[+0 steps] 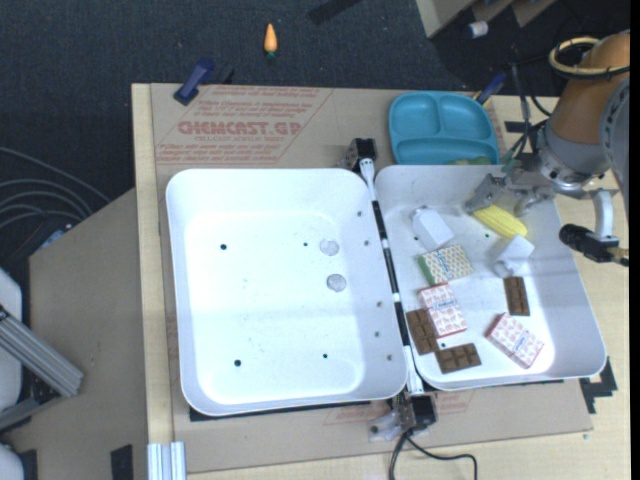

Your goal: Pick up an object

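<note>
Two white bins (270, 183) (585, 328); three chocolate bars (459, 358); three patterned packets (446, 263); one blue tray (443, 128).

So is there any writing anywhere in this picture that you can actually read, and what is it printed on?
"CHEMCAST G P": large red letters on the brown board under the bins, behind the left bin.
Smaller red lines below that: too blurred to read.
Patterned packets in the right bin: any print is too small to read.
</note>
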`<state>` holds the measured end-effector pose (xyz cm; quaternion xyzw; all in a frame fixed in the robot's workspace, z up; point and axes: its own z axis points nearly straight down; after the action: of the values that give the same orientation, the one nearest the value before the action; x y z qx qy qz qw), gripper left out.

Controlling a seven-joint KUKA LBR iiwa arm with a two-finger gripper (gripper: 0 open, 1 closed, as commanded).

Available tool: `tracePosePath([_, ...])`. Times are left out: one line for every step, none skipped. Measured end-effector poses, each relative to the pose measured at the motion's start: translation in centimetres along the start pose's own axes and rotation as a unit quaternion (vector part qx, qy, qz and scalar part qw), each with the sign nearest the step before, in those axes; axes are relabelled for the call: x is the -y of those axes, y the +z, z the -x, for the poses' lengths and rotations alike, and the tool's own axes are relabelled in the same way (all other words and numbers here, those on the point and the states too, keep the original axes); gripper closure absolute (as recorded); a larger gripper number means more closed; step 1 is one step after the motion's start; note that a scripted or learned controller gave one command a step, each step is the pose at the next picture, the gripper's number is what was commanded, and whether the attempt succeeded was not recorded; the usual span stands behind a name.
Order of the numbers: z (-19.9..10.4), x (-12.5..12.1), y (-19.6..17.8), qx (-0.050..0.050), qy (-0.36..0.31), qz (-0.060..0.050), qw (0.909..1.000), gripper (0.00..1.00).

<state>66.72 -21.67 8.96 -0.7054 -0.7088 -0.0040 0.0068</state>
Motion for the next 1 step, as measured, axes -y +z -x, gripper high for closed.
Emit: tracePosePath([0.35, 0.07, -0.77, 0.007, -0.001, 0.003, 1.0, 1.0])
